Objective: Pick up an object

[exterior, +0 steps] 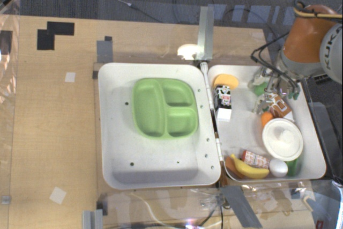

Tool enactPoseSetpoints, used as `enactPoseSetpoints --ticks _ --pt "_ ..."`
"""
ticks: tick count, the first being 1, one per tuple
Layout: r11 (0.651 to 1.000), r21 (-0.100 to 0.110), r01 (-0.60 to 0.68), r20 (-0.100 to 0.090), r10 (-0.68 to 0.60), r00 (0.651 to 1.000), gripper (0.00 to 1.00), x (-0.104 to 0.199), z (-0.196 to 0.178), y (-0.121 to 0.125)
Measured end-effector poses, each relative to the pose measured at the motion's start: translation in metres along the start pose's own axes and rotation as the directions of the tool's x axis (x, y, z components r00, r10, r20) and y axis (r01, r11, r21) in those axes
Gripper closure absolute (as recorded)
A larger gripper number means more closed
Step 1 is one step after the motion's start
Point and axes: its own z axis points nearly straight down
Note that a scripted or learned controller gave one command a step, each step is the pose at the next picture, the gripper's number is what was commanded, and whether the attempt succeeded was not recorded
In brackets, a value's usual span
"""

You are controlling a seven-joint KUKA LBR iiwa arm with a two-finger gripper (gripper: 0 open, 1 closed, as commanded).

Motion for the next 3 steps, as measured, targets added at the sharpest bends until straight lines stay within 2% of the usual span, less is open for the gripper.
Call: enactPoseSetpoints --ticks 1,2,3 --pt "0.997 -0.002 -0.079 0.004 0.079 0.997 0.0 0.063 -0.002 -0.022" --pt "0.997 -0.004 -0.08 0.009 0.08 0.997 0.0 0.041 -0.003 0.08" --pt "0.998 -0.001 -0.063 0.007 0.063 0.998 0.0 0.09 -0.003 0.029"
